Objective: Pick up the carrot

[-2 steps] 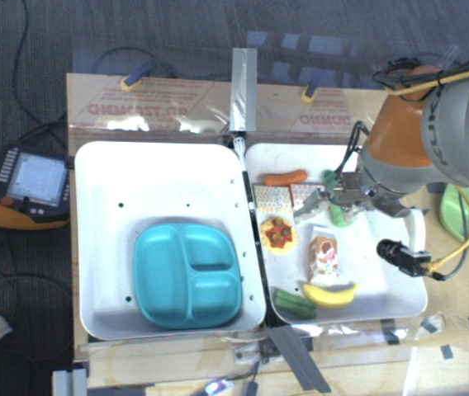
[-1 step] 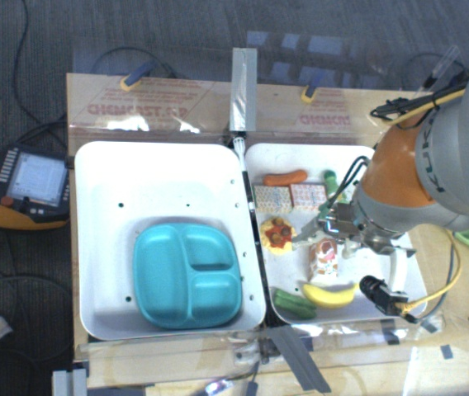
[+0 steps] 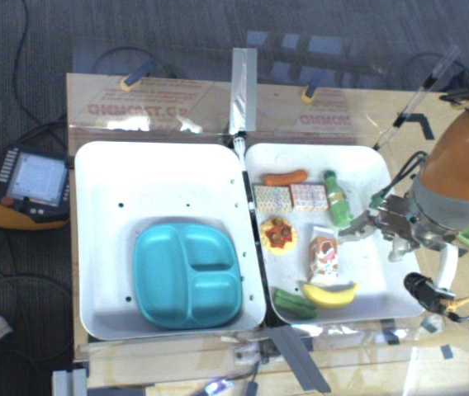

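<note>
The carrot point(image 3: 286, 177), a short orange stick, lies flat at the back of the right bin point(image 3: 387, 283), just behind two small patterned boxes point(image 3: 291, 196). My gripper point(image 3: 381, 228) hangs over the right side of that bin, below the arm's orange band point(image 3: 457, 159). It is well to the right of the carrot and a little nearer the front, apart from it. A green bottle point(image 3: 337, 198) stands between the carrot and the gripper.
The right bin also holds a pizza toy point(image 3: 278, 233), a small carton point(image 3: 324, 256), a banana point(image 3: 329, 294) and a cucumber point(image 3: 294, 303). In the left bin point(image 3: 111, 180) lies a teal divided plate point(image 3: 188, 275). A handheld pendant point(image 3: 28, 186) sits on the floor at left.
</note>
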Robot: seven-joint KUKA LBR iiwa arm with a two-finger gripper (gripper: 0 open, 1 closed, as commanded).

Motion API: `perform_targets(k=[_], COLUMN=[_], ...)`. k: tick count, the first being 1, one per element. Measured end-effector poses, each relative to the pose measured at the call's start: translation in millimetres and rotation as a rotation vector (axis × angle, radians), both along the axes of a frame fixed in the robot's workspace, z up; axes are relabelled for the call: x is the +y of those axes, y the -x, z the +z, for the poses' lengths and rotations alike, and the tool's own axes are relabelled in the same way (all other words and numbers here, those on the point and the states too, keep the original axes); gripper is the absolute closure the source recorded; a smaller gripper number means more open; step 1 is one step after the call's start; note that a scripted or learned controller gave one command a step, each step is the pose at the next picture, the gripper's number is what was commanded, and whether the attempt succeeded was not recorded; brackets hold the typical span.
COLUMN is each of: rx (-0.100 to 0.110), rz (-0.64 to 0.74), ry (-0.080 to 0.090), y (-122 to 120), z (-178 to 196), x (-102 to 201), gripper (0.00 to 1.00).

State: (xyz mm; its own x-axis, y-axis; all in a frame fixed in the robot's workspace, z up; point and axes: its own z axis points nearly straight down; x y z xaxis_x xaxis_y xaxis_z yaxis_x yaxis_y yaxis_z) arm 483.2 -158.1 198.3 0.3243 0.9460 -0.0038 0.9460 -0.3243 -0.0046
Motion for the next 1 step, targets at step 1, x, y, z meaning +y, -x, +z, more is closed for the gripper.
perform_targets(k=[1], rx=[-0.021], rz=[0.01], ry=[-0.001], y=[-5.2], z=[-81.8], x=[4.4], gripper=[0.0])
